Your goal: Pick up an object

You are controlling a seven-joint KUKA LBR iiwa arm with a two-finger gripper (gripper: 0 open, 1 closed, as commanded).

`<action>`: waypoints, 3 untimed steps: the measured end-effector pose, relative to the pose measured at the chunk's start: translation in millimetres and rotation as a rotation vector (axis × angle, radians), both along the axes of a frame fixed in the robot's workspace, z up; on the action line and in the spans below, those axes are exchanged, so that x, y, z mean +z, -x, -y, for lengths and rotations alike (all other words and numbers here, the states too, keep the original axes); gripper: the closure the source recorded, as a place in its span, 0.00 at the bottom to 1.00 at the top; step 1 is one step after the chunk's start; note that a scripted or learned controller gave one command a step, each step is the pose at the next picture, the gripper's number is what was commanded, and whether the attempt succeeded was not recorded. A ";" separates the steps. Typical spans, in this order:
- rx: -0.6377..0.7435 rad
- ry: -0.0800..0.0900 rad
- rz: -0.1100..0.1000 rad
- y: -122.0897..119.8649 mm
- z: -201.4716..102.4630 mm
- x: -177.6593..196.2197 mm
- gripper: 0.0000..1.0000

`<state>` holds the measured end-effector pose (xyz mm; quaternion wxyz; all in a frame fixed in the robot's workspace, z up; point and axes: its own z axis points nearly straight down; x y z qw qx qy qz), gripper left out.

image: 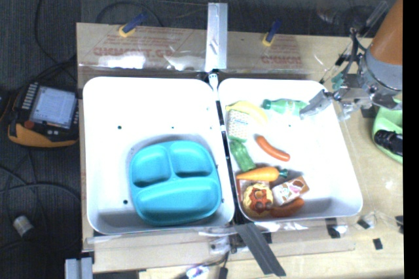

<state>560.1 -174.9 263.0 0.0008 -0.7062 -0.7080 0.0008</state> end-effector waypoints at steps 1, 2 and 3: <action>0.114 -0.001 -0.001 -1.9 -38.1 -129.8 0.00; 0.359 0.001 0.003 43.2 -2.9 -14.3 0.00; 0.409 -0.002 0.000 39.0 -66.0 -91.4 0.00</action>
